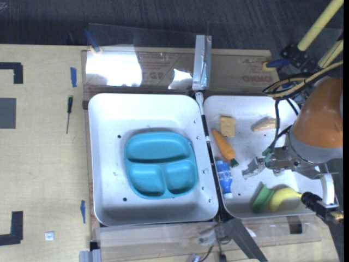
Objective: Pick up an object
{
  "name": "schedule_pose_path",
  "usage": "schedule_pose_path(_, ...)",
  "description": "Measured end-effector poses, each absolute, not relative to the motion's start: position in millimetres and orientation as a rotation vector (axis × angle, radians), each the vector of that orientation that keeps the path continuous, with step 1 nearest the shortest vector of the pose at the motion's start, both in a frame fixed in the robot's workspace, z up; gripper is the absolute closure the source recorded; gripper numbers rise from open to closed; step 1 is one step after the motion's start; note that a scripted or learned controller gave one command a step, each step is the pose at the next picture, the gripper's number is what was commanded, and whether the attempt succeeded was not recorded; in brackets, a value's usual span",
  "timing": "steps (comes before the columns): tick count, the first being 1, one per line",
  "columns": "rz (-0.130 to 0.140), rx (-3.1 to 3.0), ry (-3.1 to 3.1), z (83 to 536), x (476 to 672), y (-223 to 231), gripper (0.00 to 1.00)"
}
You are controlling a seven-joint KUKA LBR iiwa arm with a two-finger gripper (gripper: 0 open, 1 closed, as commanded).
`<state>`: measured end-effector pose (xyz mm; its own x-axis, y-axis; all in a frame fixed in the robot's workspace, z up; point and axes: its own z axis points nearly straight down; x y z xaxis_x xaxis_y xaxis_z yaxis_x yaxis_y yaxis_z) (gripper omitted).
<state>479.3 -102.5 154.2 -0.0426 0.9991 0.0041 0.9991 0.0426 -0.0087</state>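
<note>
We see the gripper [255,167] low in the right bin [248,206]; whether it is clamped we cannot tell. The carrot [223,144] lies just left, the banana [283,197] nearer.

We are looking at a pale wooden bench [38,162] bearing two shallow white bins side by side, the left bin [103,119] touching the right bin [240,209]. Black markings [13,72] and a thin dark tool [69,113] are lying on its left part.
</note>
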Motion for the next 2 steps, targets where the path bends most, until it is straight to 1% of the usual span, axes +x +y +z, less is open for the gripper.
schedule_pose_path(1, 0.006, -2.105, -2.321, 118.5, 545.5, -111.1, 0.00)
schedule_pose_path(2, 0.004, -2.107, -2.323, 119.7, 546.1, -111.5, 0.00)
